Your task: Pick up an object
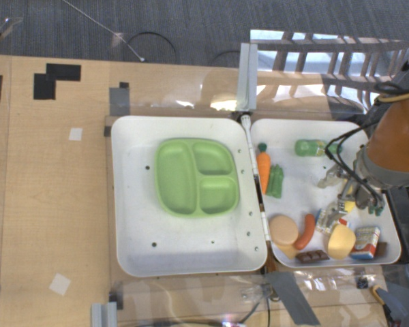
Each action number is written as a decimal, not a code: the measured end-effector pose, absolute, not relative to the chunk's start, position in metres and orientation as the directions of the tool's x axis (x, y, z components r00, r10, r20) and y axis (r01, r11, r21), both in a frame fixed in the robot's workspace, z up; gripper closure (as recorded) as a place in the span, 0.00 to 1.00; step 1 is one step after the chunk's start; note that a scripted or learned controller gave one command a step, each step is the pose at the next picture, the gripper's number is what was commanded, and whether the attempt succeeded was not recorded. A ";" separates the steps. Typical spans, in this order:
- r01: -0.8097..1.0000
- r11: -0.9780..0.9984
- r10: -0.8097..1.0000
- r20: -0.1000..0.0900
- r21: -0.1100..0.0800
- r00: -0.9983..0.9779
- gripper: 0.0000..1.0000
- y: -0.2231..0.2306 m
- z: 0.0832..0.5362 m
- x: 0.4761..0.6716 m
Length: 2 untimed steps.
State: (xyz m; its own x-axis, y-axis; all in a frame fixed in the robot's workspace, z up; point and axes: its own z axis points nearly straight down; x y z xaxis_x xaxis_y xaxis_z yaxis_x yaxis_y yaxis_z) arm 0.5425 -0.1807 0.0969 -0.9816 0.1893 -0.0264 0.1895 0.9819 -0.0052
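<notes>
Claw (342, 206) hovers just above the yellow block (341, 241), grip state impossible to tell, nothing lifted, carrot (264, 169) well beyond it — the pick is all ahead.

The arm (395, 142) runs off the right edge, its bulk covering the right bin's (286, 131) far corner. Beneath the wrist, the jaws blur into cables; open or closed, impossible to tell.
</notes>
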 end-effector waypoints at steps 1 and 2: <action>0.194 0.981 0.194 -0.030 -0.001 -0.981 0.00 -0.124 0.096 0.509; 0.271 0.963 0.271 -0.016 0.004 -0.962 0.00 -0.103 0.089 0.588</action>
State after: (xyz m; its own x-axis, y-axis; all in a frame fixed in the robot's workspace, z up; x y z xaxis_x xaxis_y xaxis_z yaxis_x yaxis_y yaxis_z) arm 0.5883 -0.1033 0.0892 -0.9625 0.2708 -0.0164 0.2708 0.9626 0.0042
